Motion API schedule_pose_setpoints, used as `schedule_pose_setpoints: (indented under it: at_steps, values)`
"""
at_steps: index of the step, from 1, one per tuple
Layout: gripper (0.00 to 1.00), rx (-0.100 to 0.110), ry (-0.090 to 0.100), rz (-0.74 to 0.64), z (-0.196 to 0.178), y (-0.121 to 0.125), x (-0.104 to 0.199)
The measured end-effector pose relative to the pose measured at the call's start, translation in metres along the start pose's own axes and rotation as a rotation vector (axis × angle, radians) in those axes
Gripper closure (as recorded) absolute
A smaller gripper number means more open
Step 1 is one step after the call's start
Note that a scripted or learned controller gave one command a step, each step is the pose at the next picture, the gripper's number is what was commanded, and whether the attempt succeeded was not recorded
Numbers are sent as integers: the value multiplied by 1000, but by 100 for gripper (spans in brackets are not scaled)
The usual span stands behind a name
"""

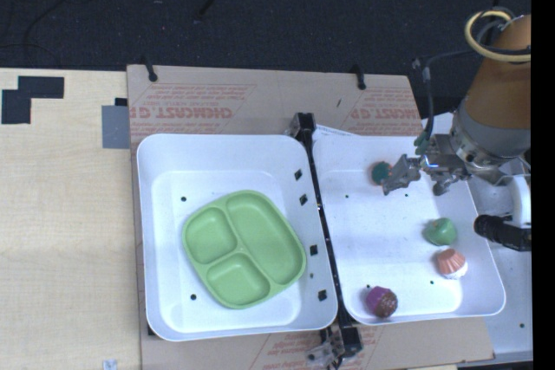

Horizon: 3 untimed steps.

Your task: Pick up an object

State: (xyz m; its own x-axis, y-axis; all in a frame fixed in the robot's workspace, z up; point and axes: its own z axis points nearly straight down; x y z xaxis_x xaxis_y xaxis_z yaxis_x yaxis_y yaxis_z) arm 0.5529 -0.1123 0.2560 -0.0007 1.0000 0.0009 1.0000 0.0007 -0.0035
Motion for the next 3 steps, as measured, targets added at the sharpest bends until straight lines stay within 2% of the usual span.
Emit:
schedule_pose_setpoints:
  at_steps: [1, 3]
  values:
    - [0, 4, 0, 0, 43, 0, 1]
    - [0, 5, 1, 1, 164, -17, 7]
